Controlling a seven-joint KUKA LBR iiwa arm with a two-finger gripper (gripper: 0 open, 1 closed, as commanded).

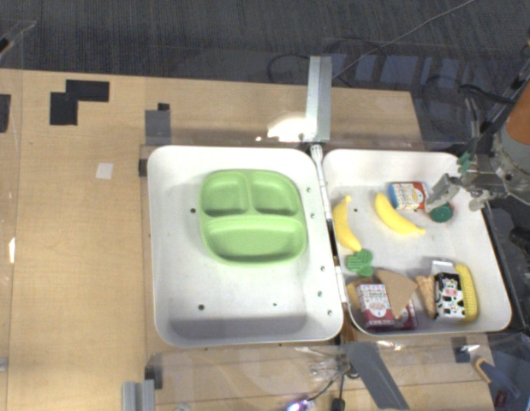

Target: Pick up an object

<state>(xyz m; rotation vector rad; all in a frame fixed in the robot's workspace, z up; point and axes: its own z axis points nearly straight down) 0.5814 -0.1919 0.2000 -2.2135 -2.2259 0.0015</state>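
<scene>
**A:** You're asking where the gripper (446, 197) is sitting. It's hovering at the far right of the right bin (496, 268), just beside the small carton (407, 195) and right over a dark green round piece (441, 213). One grey finger (439, 193) is slanting down toward that piece. Whether the tool is open or closed, I'm not able to tell you; the wrist is blocking it and I'm seeing nothing clearly between its tips.

**B:** So which object are you judging it's going for, and how will it handle?

**A:** Most likely the green piece or the carton. You're probably dealing with light toy food here. The carton is looking stiff and boxy, so you're best taking it across its two flat sides. The banana (396, 216) lying just left of it is smooth and curved, so it's likely slipping unless you're pinching it mid-length across the narrow width. The green piece is small and low, and could skid away.

**B:** What are you struggling to make out?

**A:** The green piece is partly covered by the finger, so its shape is staying unclear. The arm is cut off at the picture's right. Near the front of the bin, the corn cob (466, 293), the cow-print box (449, 296) and the red packet (375, 302) are crowding and overlapping. The green tray (252, 215) in the left bin (175, 255) is sitting well apart.
</scene>
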